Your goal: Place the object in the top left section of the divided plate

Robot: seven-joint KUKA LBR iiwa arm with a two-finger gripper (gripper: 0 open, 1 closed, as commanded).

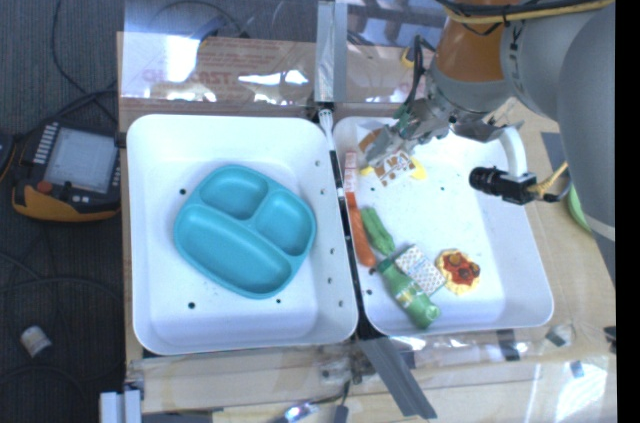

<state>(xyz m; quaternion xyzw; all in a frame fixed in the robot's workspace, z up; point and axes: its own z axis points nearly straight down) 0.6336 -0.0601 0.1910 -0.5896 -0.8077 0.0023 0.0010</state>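
Gripper [405,133] hangs low over the far corner of the right bin [505,256], close to the wall that the two bins share. Whether it grips anything cannot be told from this angle.

Right at its tip, on the side nearer the camera, is a small flat packet [393,166], tan and white with yellow at its edges. It is crumpled and sits on the bin floor. Whether the gripper touches it cannot be told.

The divided plate [182,233] is well apart from the gripper, across the shared wall, near the middle of the left bin [165,146]. It is turquoise, rounded and shallow, turned at a slant, with one large section and two smaller ones. Bare white floor surrounds it on all sides, widest on the side towards the gripper.

Nearer the camera than the gripper, along the shared wall, lie one orange carrot [358,233] and one green pod [378,231] side by side. Past them sit one checkered packet [421,273], resting on one green bottle [412,301], and just beside these one yellow pizza slice [461,271] with red topping. The floor of the right bin is bare between the gripper and that cluster.
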